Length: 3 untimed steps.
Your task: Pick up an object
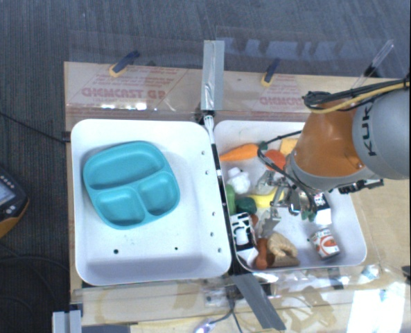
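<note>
My gripper (283,203) hangs low over the middle of the right bin (354,238), under the arm's orange band. Its metal fingers point down among the objects, just right of a yellow piece (262,200) and a green piece (245,205). An orange carrot (238,153) lies at the bin's back left, with a white item (238,182) below it. A tan bread-like piece (283,247) and a brown item (262,254) lie at the front. A small red and white can (324,242) sits at the front right. I see nothing clearly between the fingers.
The left bin (108,255) holds a blue divided plate (130,182). A black and white item (242,229) leans by the wall between the bins. A grey bar (212,75) stands behind the bins. A dark device (1,200) lies off the bench at the left.
</note>
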Tool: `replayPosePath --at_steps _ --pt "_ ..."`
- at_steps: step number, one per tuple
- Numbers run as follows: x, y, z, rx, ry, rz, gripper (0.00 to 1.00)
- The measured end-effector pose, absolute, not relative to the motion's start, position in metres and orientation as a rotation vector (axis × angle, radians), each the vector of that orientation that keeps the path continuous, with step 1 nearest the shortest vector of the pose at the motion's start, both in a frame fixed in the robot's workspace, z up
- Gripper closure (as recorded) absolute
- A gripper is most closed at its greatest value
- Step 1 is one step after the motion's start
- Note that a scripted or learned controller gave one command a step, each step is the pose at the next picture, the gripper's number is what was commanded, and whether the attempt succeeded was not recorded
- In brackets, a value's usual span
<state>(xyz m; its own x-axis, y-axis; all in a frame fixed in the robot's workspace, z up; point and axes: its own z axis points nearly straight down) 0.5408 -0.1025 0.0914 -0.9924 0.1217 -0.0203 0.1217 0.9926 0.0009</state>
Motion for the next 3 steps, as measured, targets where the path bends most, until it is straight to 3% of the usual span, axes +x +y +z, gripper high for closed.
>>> replayPosePath --at_steps 1,2,3 --pt "0.542 -0.102 0.102 0.188 3.115 -0.005 1.0" --pt "0.523 -0.1 0.094 0.284 3.099 -0.001 1.0" --pt "0.502 -0.123 0.255 0.414 3.11 -0.001 1.0"
